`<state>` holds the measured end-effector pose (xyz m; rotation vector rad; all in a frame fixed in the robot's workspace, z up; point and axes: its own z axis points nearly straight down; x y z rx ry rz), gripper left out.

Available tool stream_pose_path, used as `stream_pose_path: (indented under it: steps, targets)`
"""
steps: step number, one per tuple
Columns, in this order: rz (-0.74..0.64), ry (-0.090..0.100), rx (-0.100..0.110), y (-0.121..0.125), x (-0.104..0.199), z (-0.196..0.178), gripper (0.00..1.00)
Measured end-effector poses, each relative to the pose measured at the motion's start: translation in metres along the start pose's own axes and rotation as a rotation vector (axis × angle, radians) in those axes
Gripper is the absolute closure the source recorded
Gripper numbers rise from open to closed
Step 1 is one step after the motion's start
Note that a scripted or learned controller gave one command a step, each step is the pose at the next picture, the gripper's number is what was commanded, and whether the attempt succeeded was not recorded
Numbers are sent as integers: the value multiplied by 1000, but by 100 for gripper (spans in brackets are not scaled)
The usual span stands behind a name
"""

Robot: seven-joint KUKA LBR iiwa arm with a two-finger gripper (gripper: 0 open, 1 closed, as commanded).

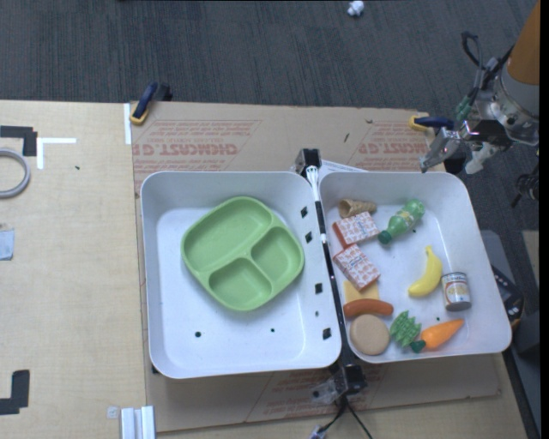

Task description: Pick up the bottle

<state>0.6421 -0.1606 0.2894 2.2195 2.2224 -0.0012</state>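
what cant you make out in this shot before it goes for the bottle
- Gripper, camera view: small and dark against the bench edge, so its state is unclear.
- Arm: cut off by the right and top edges.
- Green bottle: too small to read any label.
- Can: label print too small.
- Object at the top edge: cut off, unidentifiable.

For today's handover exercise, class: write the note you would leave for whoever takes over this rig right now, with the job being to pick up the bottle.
Gripper: above the right bin's far rim, holding nothing.
Green bottle: lying in the right bin, near its far end, between the ice cream cone and the banana.
Done: nothing; bottle untouched.
Left: move over the bottle, descend, grasp, lift.
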Motion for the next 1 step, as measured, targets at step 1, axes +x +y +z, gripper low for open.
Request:
stream_pose_path:
  steps: [1]
  targets:
    - [-3,-1,0,0,0,-10,100]
